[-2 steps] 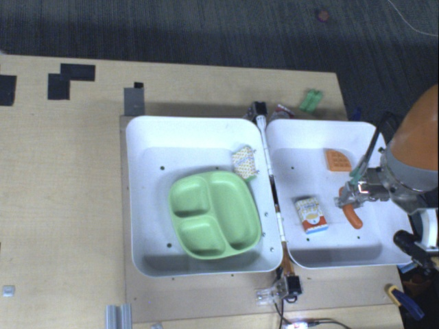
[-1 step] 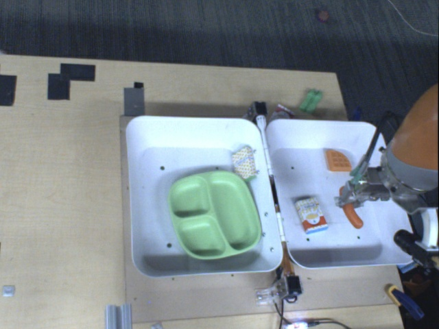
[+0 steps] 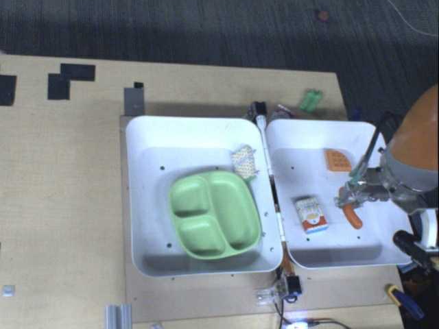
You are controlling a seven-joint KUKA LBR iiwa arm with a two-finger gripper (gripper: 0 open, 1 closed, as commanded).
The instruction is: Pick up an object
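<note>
- Nearest the camera's low edge, the front lip of the bench [image 3: 62,252] carries clamps and a cable below the two bins.
- In the left bin [image 3: 147,204] a green divided tray [image 3: 215,214] lies flat; a small patterned packet [image 3: 244,161] sits at its far right corner, touching it.
- In the right bin [image 3: 329,252] a small boxed carton [image 3: 310,214] lies near the middle.
- Just right of it, the orange carrot-like piece [image 3: 354,218] lies with its long axis running near to far, slightly slanted.
- The gripper [image 3: 348,196] hangs right above that piece's far end; whether the fingers are apart or together I cannot tell, and nothing is plainly held.
- Judging by this, the carrot-like piece is the likeliest target: directly beneath, a little nearward.
- Farther back, an orange flat packet [image 3: 337,160] rests near the bin's rear wall.
</note>
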